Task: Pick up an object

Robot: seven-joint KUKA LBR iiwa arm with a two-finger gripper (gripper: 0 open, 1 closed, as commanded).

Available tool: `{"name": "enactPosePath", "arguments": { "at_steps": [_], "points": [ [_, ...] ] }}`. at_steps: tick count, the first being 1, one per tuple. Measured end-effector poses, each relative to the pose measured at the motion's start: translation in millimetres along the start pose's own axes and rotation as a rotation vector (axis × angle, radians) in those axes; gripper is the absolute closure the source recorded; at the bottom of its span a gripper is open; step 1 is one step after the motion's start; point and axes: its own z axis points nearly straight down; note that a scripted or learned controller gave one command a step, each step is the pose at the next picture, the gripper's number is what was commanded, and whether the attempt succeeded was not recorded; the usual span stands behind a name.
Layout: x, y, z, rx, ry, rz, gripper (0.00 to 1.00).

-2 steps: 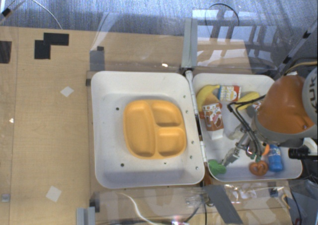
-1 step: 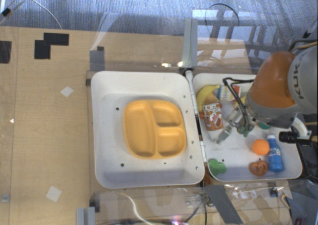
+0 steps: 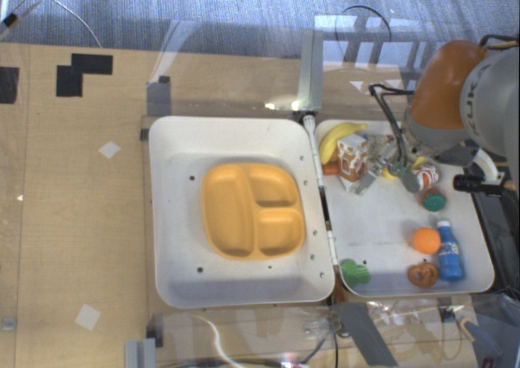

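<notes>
We find the pincer (image 3: 404,165) lowered into the far part of the right bin (image 3: 382,232), under the grey arm (image 3: 487,106) with its orange band (image 3: 443,86) that enters from the right; whether it is wide, narrow or holding anything we cannot tell, since clutter and the wrist mask that spot. Directly around it lies a tight cluster: a red and white carton (image 3: 351,157), a grey metallic piece (image 3: 363,181) just beside the carton, and a small red and white object (image 3: 426,175) on the arm's side. A yellow banana (image 3: 337,138) rests against the bin's far left corner, touching the carton's side. Near the cluster, toward the right wall, we note a small green item (image 3: 433,200). Further toward the near edge sit an orange ball (image 3: 426,240), a blue bottle with a white cap (image 3: 449,256) just beside it, and a brown round object (image 3: 422,274) near the bottle's base. A green object (image 3: 354,271) lies in the near left corner of that bin, well apart from the others. The left bin (image 3: 175,196) carries a yellow divided tray (image 3: 252,209) at its middle. Both bins stand side by side on the wooden worktop (image 3: 73,220), which bears black markings (image 3: 81,72) at its far left.
</notes>
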Motion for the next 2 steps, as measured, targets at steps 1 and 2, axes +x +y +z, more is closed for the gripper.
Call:
{"name": "enactPosePath", "arguments": {
  "at_steps": [1,2],
  "points": [
    [-13.6,-41.5,-28.2,-0.001,-0.004,-0.317,0.0],
    [-26.5,-77.7,-33.9,-0.002,-0.001,-0.042,0.0]
  ]
}}
